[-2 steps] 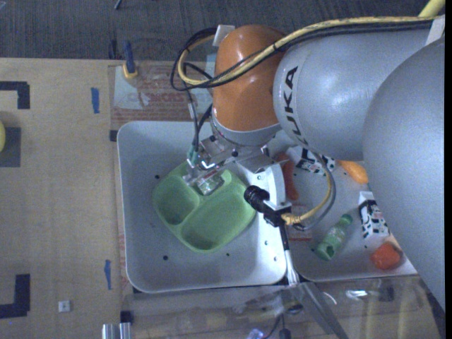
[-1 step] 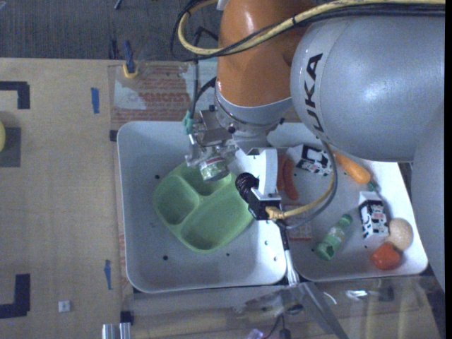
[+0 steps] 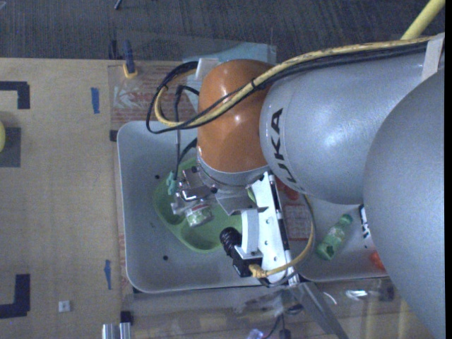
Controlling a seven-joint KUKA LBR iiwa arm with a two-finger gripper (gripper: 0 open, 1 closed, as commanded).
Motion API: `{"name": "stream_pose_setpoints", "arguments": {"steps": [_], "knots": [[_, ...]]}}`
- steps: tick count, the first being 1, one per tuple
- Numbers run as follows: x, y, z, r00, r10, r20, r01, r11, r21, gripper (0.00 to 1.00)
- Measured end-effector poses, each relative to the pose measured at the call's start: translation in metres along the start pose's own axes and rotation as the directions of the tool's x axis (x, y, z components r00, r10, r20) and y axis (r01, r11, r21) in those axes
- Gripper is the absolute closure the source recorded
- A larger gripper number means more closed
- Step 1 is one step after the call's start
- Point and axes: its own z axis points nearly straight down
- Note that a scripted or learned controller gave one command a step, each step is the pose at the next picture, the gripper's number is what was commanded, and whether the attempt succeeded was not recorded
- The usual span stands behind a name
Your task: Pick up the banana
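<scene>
Your tool (image 3: 189, 202) hangs low inside the left bin (image 3: 138, 210), over a green bowl (image 3: 185, 233); you cannot tell how it is set. Toward four o'clock from it, a green bottle (image 3: 332, 237) lies in the bin. At nine o'clock, across the bench (image 3: 56, 210), something yellow (image 3: 2, 137) shows at the frame edge; you cannot tell whether it is the banana.

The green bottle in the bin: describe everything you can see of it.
The green bottle is small and looks like translucent green plastic, with a paler label band near its middle. It lies on its side on the floor of the white bin, tilted diagonally, one end pointing up toward the grey arm. A yellow cable curves close by on its left. The arm overlaps its upper end, so the cap cannot be made out.
</scene>
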Motion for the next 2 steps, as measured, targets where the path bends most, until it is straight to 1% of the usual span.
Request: {"name": "stream_pose_setpoints", "arguments": {"steps": [1,2], "knots": [[-0.012,0.046,0.028,0.97,0.243,0.0,-0.243,0.97,-0.002,1.0],[-0.01,0.104,0.022,0.95,0.313,0.0,-0.313,0.95,-0.002,1.0]]}}
